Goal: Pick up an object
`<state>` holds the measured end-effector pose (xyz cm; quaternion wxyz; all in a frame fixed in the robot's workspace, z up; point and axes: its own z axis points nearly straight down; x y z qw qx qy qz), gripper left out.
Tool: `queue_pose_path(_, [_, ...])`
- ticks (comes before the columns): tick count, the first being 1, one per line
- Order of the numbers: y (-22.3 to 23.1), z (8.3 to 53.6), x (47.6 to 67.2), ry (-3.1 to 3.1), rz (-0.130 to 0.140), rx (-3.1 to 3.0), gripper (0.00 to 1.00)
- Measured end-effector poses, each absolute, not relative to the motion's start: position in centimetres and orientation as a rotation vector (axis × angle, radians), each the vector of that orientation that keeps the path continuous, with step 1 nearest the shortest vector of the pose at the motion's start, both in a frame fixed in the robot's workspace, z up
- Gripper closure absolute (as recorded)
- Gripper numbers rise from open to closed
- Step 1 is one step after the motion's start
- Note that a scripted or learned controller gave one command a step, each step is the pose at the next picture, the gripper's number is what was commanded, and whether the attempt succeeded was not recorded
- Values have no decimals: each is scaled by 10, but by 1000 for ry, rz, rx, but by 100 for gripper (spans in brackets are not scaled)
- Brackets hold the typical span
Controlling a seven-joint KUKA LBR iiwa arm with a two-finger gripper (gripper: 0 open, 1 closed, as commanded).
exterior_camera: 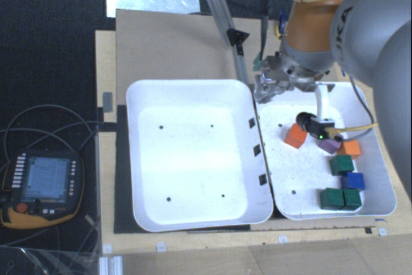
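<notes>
Orange block (295, 136) looks like the best one to grab; it sits in the right bin (293, 177), on the side next to the other bin, and it has bare white floor on most sides. From where I stand, the gripper (264, 92) hangs over the top corner of that bin, close to the wall between the bins; it is well apart from the block. I cannot tell if the gripper is open or closed, and I see nothing in it; so the pick is not done yet, and I think the arm is lining up.

To do it well, I would bring the gripper right over the middle of the orange block; the block sits turned a bit, so the gripper should turn to match its flat sides. Then it should go straight down, close gently and lift slowly.

The others look harder to me. The purple block (329, 145) lies near the orange one; a small orange block (351, 149) is just beside the purple one. The green blocks (341, 164) and the blue block (353, 180) are packed close along the bin's outer side; reaching in there could knock a neighbour away.
</notes>
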<state>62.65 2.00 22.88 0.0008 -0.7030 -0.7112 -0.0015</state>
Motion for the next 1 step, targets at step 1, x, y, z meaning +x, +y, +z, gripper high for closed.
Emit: queue_pose_path(1, [70, 240, 622, -2233, -6, -2209, 100])
